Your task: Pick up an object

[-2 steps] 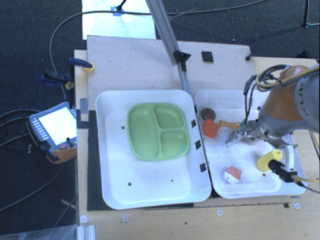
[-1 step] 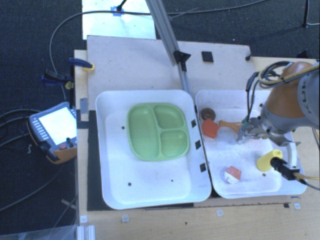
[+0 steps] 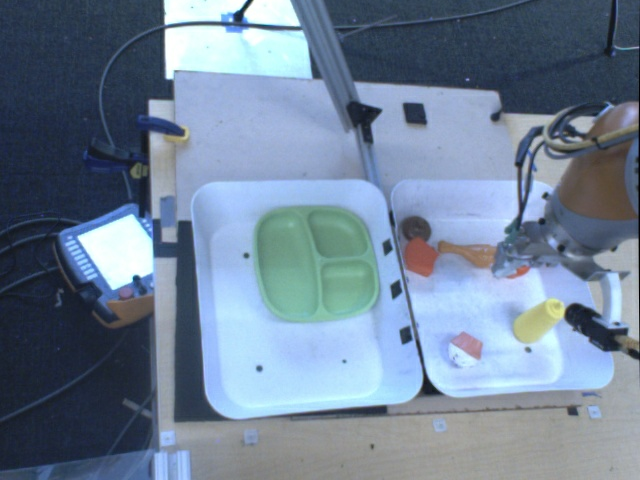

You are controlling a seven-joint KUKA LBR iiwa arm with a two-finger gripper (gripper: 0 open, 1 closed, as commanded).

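My gripper [image 3: 509, 261] hangs low over the right bin [image 3: 500, 203], at the right end of an orange handle-shaped object [image 3: 467, 253]. A small red thing [image 3: 517, 272] peeks out just under the gripper, and whether it is gripped is hidden. An orange-red block [image 3: 421, 258] lies at the handle's left end, with a brown disc [image 3: 415, 230] behind it. A yellow bottle-like object [image 3: 538, 321] lies on its side toward the bin's front right. A small red and white object [image 3: 464, 348] rests near the front wall.
The left bin [image 3: 300, 368] holds a green divided plate [image 3: 316, 262]. A metal pole [image 3: 335, 58] slants up from the gap behind the bins. A small black square [image 3: 415, 114] lies on the board behind the right bin.
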